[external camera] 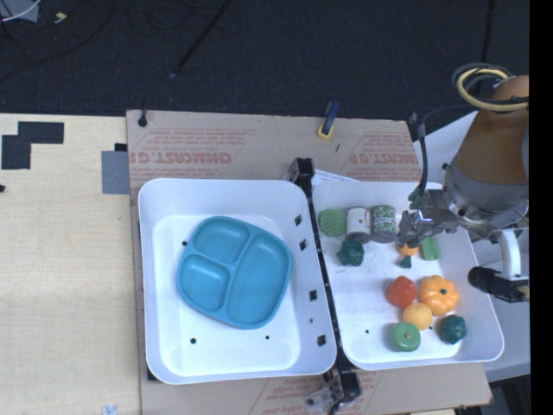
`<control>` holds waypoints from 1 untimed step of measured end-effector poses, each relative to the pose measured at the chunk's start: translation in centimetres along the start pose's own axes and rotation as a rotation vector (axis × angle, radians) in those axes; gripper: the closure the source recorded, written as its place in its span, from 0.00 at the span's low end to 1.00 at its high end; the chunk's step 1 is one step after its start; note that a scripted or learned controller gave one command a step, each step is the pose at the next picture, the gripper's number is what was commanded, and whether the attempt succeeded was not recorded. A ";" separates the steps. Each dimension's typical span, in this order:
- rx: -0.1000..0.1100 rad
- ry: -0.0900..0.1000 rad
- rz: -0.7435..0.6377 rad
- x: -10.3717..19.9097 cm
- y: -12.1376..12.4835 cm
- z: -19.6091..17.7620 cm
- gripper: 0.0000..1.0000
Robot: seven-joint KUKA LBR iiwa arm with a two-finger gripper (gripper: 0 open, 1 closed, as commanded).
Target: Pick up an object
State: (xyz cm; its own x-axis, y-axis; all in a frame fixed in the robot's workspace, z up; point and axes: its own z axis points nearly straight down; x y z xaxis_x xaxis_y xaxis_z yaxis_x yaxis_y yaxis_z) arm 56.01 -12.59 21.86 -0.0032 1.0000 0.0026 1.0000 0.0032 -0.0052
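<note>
Grey gripper (413,230) sits low over small orange-and-green toy (408,252), right of centre frame in right bin (492,340). Grip state: you can't tell. Looks like grasp step; next needs closure, straight lift.

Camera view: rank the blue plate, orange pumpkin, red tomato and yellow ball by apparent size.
1. blue plate, by far the largest.
2. orange pumpkin.
3. red tomato, close to the pumpkin, so that order is unsure.
4. yellow ball, smallest.
</note>
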 end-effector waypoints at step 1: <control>0.001 0.001 -0.001 5.0 -1.9 0.6 1.00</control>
State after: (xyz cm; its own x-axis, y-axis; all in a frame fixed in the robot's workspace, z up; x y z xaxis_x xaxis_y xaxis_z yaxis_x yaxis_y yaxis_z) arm 54.08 -7.61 21.27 -0.0039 1.0000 0.0031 1.0000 0.0040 -0.0058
